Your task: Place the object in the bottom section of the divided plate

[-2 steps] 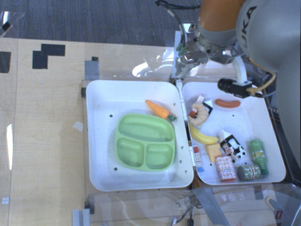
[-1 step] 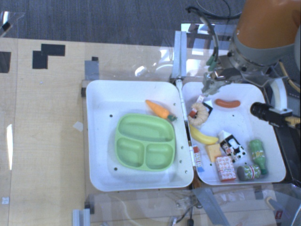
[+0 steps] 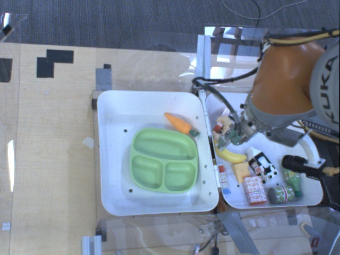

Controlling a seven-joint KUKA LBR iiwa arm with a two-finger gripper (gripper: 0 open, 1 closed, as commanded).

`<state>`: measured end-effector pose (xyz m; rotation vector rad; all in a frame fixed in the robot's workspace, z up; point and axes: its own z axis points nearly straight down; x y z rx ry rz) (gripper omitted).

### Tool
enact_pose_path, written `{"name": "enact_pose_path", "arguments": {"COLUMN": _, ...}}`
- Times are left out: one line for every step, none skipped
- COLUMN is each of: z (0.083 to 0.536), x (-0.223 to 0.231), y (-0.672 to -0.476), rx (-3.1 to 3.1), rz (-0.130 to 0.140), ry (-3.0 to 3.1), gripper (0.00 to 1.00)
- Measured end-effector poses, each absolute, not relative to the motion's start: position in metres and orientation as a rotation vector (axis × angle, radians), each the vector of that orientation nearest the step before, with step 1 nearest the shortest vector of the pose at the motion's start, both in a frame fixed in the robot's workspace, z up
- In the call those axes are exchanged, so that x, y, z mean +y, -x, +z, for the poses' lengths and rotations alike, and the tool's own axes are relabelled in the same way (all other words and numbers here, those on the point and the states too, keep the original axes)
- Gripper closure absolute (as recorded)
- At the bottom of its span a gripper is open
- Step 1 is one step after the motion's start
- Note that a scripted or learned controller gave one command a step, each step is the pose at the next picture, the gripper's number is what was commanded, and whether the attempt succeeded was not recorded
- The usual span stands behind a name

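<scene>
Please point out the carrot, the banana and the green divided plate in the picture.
carrot (image 3: 178, 123): camera view, middle of its orange body.
banana (image 3: 231, 155): camera view, middle of its curve.
green divided plate (image 3: 139, 142): camera view, left rim.

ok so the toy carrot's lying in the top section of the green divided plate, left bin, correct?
Not quite. In the camera view the toy carrot lies on the left bin floor beside the upper right rim of the green divided plate, not in its top section.

My arm (image 3: 297, 84) reaches in from the right, the broad orange band bulging above my wrist and the grey casing beside it. My gripper (image 3: 234, 134) hangs low at the arm's left end (a small cluttered tip, hard to read).
</scene>
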<state>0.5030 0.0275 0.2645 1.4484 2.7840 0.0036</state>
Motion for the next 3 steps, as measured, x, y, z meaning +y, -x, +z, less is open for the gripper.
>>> {"name": "enact_pose_path", "arguments": {"z": 0.222, "x": 0.137, "y": -0.518, "rx": 2.765, "rz": 0.004, "ry": -1.486, "gripper": 1.00}}
{"name": "enact_pose_path", "arguments": {"z": 0.304, "x": 0.082, "y": -0.518, "rx": 2.786, "rz": 0.008, "ry": -1.436, "gripper": 1.00}}
{"name": "enact_pose_path", "arguments": {"z": 0.364, "x": 0.026, "y": -0.499, "rx": 2.823, "rz": 0.008, "ry": -1.356, "gripper": 1.00}}
